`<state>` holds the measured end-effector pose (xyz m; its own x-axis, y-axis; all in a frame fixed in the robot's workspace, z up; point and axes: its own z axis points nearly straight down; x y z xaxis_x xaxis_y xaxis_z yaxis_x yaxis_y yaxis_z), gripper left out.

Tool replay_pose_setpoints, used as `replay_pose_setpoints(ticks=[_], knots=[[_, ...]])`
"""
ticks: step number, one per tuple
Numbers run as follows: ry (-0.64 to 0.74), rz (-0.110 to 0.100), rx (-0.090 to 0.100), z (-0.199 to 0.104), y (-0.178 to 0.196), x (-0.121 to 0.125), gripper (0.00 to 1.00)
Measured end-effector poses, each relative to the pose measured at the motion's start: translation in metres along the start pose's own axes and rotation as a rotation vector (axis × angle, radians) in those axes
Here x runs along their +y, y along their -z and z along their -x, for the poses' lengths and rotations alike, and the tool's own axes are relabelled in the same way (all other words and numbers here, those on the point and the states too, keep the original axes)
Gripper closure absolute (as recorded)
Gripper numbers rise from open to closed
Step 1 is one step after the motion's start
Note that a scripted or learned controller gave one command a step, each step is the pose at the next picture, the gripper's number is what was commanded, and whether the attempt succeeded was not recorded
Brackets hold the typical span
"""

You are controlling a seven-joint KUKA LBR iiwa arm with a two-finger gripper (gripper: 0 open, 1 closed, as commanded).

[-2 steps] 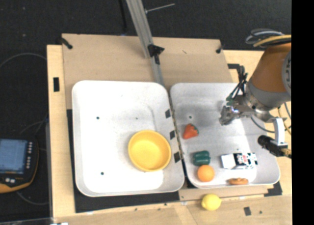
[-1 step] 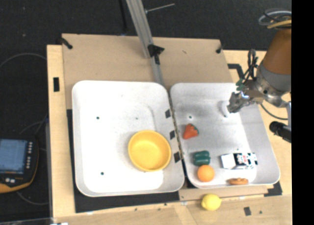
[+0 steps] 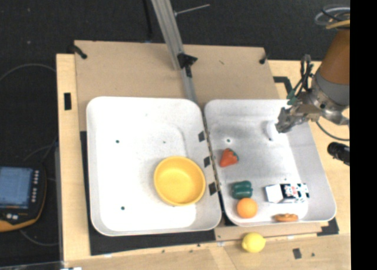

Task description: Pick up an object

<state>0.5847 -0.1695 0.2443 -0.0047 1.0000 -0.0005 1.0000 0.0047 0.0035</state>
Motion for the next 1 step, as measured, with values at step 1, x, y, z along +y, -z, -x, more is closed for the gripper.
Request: replay_pose_setpoints(ticks=[1], knots=[[0.002,-0.003,0.001,-0.0530,-0.0103,0.0109,1.00]])
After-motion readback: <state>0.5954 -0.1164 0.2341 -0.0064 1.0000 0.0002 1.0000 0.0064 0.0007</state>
